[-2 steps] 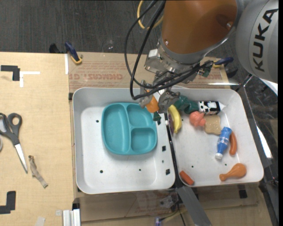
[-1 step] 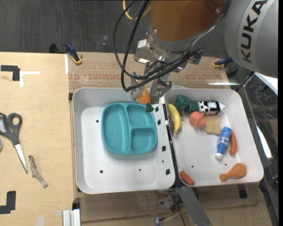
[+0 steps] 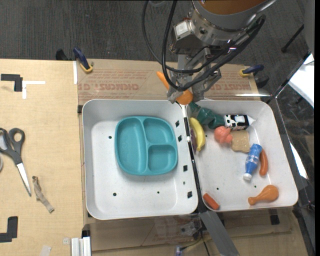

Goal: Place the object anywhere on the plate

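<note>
Teal divided plate (image 3: 146, 145), left of and below the gripper (image 3: 186, 96): smooth plastic, soft sheen. Both white bins (image 3: 95, 165): glossy plastic w/ glare. Banana (image 3: 198, 134) just below gripper: smooth, plastic-looking. Small blue bottle (image 3: 252, 161) further right: shiny. Bench top (image 3: 40, 200) far left: matt light wood. Scissors (image 3: 15, 155) there: metal blades, grey handles. Behind the tool, cardboard sheet (image 3: 125, 82): matt brown.

The arm (image 3: 225, 10) runs off the top edge, its upper part cut away. The gripper (image 3: 184, 96) covers most of a small orange thing (image 3: 185, 98), so I can't tell what it is
</note>
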Action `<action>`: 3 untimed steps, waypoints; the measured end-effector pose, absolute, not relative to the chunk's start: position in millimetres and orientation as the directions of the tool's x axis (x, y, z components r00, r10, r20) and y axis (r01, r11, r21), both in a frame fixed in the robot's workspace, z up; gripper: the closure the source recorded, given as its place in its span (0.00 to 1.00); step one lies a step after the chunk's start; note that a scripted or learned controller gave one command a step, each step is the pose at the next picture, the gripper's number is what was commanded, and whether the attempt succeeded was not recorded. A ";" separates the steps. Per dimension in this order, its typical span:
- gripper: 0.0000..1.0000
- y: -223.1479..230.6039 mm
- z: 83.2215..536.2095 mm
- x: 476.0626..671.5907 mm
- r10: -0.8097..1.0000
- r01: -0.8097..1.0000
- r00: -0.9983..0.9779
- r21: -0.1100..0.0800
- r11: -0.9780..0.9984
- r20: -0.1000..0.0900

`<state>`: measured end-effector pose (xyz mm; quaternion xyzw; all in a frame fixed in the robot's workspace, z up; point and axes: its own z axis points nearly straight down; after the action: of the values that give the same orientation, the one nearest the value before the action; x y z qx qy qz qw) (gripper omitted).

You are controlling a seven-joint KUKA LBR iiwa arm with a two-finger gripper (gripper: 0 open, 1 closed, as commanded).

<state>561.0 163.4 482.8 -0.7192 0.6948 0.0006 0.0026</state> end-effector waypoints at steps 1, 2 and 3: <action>1.00 219.3 469.6 571.8 -1.000 -1.000 0.023 -0.002 -0.023 -0.005; 1.00 142.7 491.5 576.2 -0.998 -0.998 0.068 -0.003 -0.068 -0.004; 1.00 142.6 499.8 578.1 -0.998 -0.998 0.061 -0.005 -0.061 -0.009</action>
<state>578.1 142.6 499.8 -0.7284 0.6852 0.0017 0.0050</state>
